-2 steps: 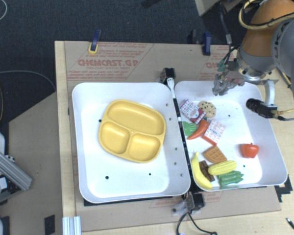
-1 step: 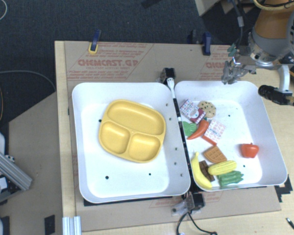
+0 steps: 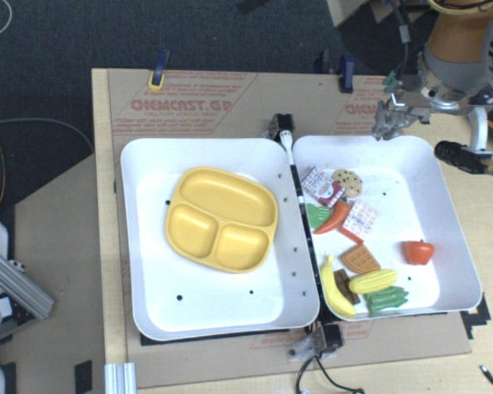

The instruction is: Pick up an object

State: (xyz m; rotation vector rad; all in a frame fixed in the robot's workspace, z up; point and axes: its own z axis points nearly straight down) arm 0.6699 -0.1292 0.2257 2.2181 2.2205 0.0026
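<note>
Bananas (image 3: 337, 290), corn (image 3: 371, 281) and a green pod (image 3: 386, 299) crowd the near end, farthest from the pincer (image 3: 388, 125), which hovers over the right bin's (image 3: 456, 220) far rim, grip unreadable. Closest beneath it: cookie (image 3: 346, 182) and carrot (image 3: 335, 217). Well off to its side, the yellow tray (image 3: 222, 218) sits alone.

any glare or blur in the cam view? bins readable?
Camera view: even lighting, soft shadows; mild glare whitens the left bin floor around the yellow tray. Right bin toys are readable but soft, print on the wrappers not legible. The gripper near the bin's far rim is small and slightly blurred; finger state unclear.
</note>
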